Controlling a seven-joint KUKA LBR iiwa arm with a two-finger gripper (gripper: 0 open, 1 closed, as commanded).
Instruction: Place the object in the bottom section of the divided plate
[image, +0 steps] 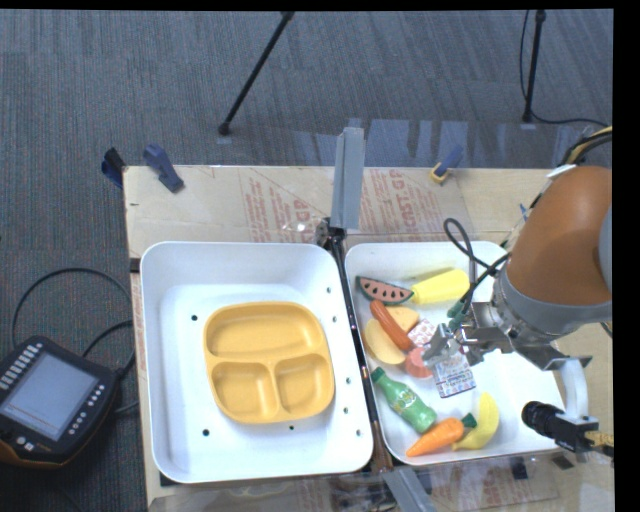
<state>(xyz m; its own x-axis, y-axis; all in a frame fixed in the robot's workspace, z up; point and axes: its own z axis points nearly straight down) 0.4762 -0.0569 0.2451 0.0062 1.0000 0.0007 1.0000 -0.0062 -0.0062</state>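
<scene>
My gripper (452, 352) hangs low over the middle of the right bin (520, 385), amid the toy food; whether it is released, clenched or grasping anything I cannot tell from this angle. Just beside it lie a small printed packet (455, 379), a sausage (391, 324) across a pale round piece (381, 345), and a watermelon slice (385, 290). Further out sit a corn cob (440, 286), a green bottle (404, 399), a carrot (436, 437) and a banana (484, 422). Which of these is the object to move I cannot say; I judge it one of those nearest me. The divided plate (268, 360) waits in the left bin (170, 300), well apart. To do this well I should settle squarely on one piece, lift clear of the wall between the bins, then set it in the plate's bottom section
</scene>
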